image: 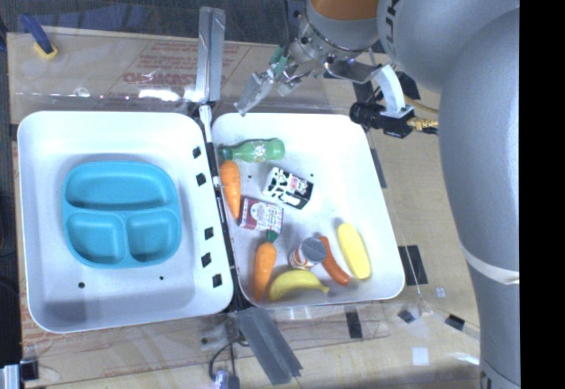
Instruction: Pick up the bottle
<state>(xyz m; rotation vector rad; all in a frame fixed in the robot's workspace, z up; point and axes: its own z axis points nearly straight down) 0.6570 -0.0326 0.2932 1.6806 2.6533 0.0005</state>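
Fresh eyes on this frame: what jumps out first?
The big grey arm with its orange band fills the right side, its gripper hanging just above the right bin's far-left corner. That bin is crowded with toy food around a green bottle; the left bin holds a blue divided tray.

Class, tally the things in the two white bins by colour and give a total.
Orange: 3, carrot, carrot, sausage-like piece
Yellow: 2, banana, corn-like piece
Green: 1, bottle
Blue: 1, tray
Mixed print: 3, cartons, can
Total: 10
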